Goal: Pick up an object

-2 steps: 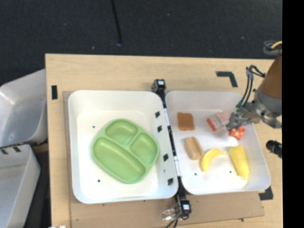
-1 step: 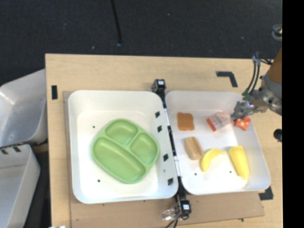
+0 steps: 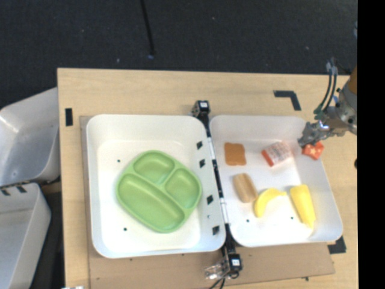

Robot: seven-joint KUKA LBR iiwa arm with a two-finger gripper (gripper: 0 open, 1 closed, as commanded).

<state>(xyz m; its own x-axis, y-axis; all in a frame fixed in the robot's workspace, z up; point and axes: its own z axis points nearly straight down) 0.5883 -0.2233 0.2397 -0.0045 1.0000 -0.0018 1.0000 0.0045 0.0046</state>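
My gripper hangs over the far right rim of the right bin, at the view's right side. A small red-orange object sits at its tips, and the gripper is shut on it. Lying in the right bin are an orange-brown square piece, a red and white packet, a tan bread roll, a curved yellow banana and a longer yellow piece.
The left bin holds a green divided plate. Black clips run along the seam between the two bins. A pale container stands off the bench's left edge.
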